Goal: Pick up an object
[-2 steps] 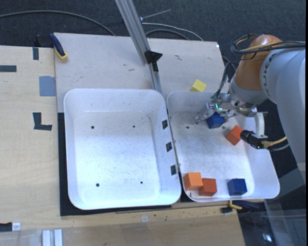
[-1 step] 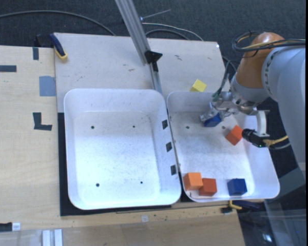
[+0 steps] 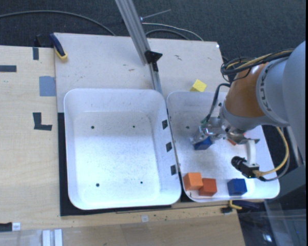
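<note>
Camera view: two orange blocks [image 3: 200,183], two blue blocks [image 3: 237,186], right bin [image 3: 180,111].

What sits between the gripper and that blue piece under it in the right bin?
Nothing visible. The gripper is right at the blue piece, and the two orange blocks and blue cube lie apart, near the right bin's front edge.

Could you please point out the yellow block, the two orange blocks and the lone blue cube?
yellow block [image 3: 198,85]: camera view, top face.
orange blocks [image 3: 194,180]: camera view, lighter block's top.
blue cube [image 3: 237,186]: camera view, top face.

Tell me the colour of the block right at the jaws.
Blue; the block shows best in the camera view.
</note>
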`<state>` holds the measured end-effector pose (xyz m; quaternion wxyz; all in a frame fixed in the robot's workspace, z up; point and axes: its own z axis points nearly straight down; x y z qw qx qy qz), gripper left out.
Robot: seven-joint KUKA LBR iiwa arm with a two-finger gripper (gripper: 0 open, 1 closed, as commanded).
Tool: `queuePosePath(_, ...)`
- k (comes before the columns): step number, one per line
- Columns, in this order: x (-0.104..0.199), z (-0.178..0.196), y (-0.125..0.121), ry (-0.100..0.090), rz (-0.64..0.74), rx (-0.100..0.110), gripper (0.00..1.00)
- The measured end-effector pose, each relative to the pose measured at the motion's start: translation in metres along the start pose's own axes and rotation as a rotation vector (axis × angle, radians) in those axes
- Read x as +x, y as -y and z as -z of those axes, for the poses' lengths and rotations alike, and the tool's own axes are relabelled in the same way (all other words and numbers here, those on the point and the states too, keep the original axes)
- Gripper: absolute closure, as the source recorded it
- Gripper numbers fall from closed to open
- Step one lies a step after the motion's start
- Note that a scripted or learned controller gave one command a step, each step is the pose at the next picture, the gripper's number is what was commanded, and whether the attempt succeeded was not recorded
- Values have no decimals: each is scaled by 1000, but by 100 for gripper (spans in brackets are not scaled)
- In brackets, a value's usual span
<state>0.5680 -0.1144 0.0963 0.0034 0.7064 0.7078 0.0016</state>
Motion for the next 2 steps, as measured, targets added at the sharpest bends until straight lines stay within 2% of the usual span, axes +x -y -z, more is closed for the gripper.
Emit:
queuePosePath(1,54,100,-98,-2,6,-3,100)
queuePosePath(2,119,168,-106,-5,7,1,100)
